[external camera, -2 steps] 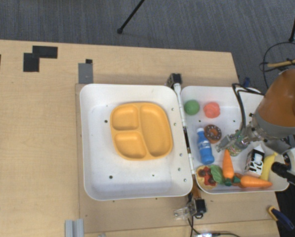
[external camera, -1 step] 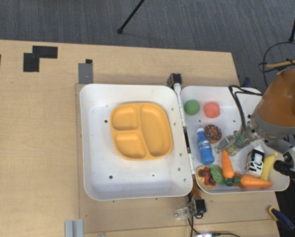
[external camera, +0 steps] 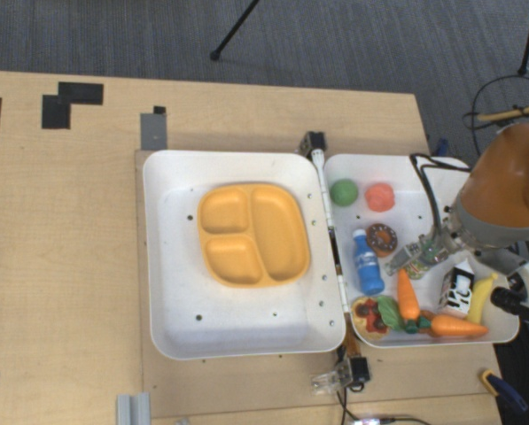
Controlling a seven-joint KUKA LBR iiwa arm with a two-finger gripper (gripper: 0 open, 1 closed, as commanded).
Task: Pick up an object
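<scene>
In right bin [external camera: 423, 173]: two carrots [external camera: 408, 297], one blue bottle [external camera: 367, 263]; hand [external camera: 421, 255] grip state unclear.

The desk [external camera: 60, 264] is pale wood, with some black rectangular patches near its far left part. Both shallow plastic bins are white: the left bin [external camera: 171, 326] carries a yellow-orange plate with three compartments [external camera: 251, 235], and the right bin [external camera: 404, 171] carries many small coloured things. There is a green ball [external camera: 343, 191], a pink-red ball [external camera: 380, 197], a blue bottle with a white cap [external camera: 367, 262], a brown ring-shaped doughnut with sprinkles [external camera: 382, 237], two orange carrots with green tops, a yellow banana [external camera: 480, 297] and a black-and-white small box [external camera: 458, 290]. The arm [external camera: 510, 184] is grey with an orange band. The floor [external camera: 158, 16] is dark grey carpet.
</scene>
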